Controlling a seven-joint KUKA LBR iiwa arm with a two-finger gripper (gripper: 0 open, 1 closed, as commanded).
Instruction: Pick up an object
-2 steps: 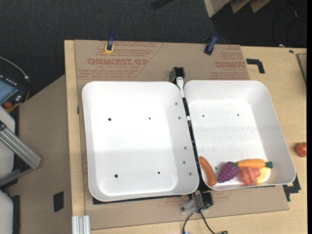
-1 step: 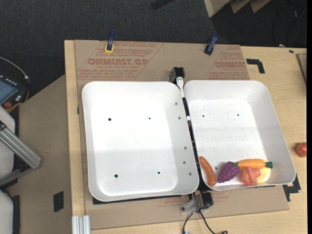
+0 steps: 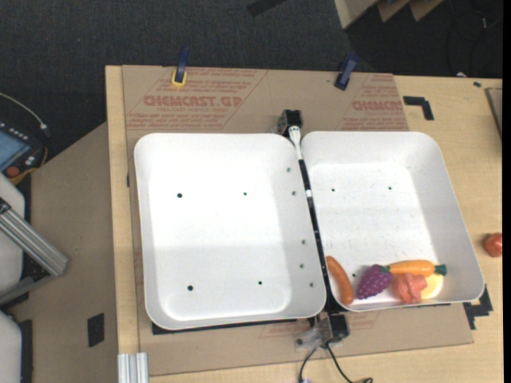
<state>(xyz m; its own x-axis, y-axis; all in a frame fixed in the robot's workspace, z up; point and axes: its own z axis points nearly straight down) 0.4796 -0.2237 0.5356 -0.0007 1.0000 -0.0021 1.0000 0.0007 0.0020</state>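
Several toy foods lie along the near edge of the right bin [image 3: 383, 166]. An orange sausage-like piece [image 3: 339, 279] lies at the near left corner. Beside it sits a purple grape bunch [image 3: 373, 281]. An orange carrot with a green tip [image 3: 416, 268] rests above a red piece [image 3: 406, 287] and a yellow piece [image 3: 432, 286], all touching.
The left bin [image 3: 215, 222] stands beside the right one, with a black strip [image 3: 307, 206] between them. Both rest on a cardboard sheet [image 3: 239, 94] held by clamps at the back. A small orange object [image 3: 493, 245] lies on the bench at the far right.
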